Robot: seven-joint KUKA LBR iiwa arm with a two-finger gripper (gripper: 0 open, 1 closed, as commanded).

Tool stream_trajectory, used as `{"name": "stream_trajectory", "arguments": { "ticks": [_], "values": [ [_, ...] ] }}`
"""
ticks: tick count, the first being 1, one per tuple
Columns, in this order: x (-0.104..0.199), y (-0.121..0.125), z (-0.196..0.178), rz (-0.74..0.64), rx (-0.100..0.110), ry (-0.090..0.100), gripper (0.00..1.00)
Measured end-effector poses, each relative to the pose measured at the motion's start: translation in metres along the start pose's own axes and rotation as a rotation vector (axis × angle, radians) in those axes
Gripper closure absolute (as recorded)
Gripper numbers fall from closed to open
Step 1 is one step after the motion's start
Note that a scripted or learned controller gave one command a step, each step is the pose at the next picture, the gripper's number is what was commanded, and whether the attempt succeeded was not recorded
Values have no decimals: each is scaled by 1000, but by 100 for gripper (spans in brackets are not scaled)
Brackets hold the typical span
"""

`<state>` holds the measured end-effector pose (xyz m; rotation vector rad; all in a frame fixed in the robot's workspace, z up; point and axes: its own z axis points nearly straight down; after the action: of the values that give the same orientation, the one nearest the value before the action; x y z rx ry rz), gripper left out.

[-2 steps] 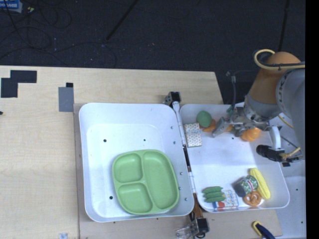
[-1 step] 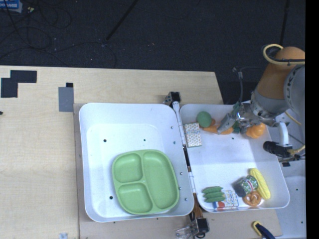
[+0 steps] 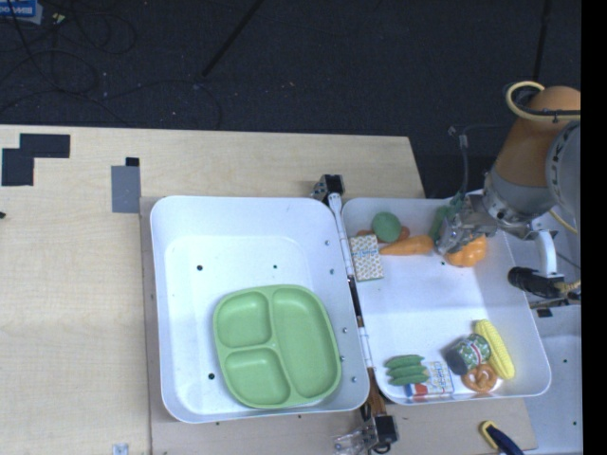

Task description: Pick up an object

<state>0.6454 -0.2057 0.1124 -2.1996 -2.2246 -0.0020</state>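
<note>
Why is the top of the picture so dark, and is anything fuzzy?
Camera view: the floor behind the bench is dark and dim, while the white bins are evenly lit with soft shadows along their walls; the green plate looks sharp; the gripper and the orange toy by it look a bit blurry.

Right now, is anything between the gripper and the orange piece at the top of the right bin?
Nothing visible. The gripper is already down over the orange piece near the right bin's far edge; the carrot lies beside it.
</note>
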Motion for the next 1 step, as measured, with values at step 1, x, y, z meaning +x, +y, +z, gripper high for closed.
{"name": "stream_trajectory", "arguments": {
  "ticks": [1],
  "values": [
    [42, -10, -56, 11, -5, -9, 100]
  ]
}}
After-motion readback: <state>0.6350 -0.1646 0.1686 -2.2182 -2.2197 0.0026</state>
